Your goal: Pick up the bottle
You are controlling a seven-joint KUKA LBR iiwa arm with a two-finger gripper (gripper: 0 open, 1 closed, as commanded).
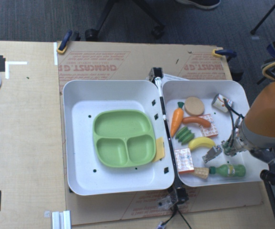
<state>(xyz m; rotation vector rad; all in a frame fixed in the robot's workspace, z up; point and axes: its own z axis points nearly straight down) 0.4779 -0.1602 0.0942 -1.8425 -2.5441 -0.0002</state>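
Bottle not yet lifted; it lies on its side at the near edge of the right bin, green, cap end toward the cracker; grasp and lift both remain, as I judge it. Gripper sits just above and left of the bottle, beside the banana; nothing seen between its tips; whether the claw is wide or narrow I cannot tell, the parts being small and cluttered with cable. Arm reaches in from the right, orange band over the bin's right wall, wrist angled down toward the bin floor. Left bin bears a green tray; carrot lies well apart from the bottle.
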